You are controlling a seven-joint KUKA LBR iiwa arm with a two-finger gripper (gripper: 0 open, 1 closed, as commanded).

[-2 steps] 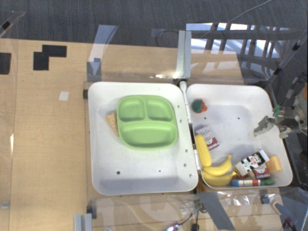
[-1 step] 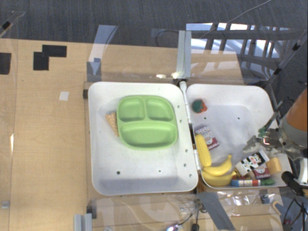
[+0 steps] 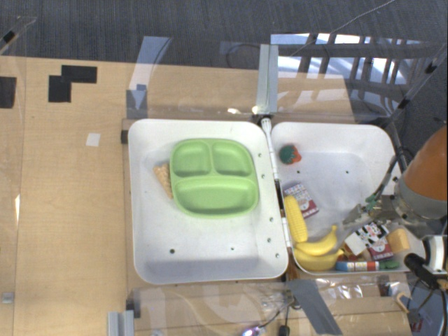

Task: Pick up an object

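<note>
The grey arm's two-finger gripper (image 3: 369,224) hangs low over the right white bin's (image 3: 350,152) lower right corner, amid small packaged toys (image 3: 369,243); its grip state cannot be told; a yellow plastic banana (image 3: 318,246) and corn cob (image 3: 295,218) lie just left; a green divided tray (image 3: 213,176) sits in the left bin (image 3: 203,257).

Plate (image 3: 213,176) in left bin (image 3: 210,257); banana (image 3: 318,245) in right bin (image 3: 336,145).

Open floor mid right bin (image 3: 336,170); clutter (image 3: 364,247) along near wall
</note>
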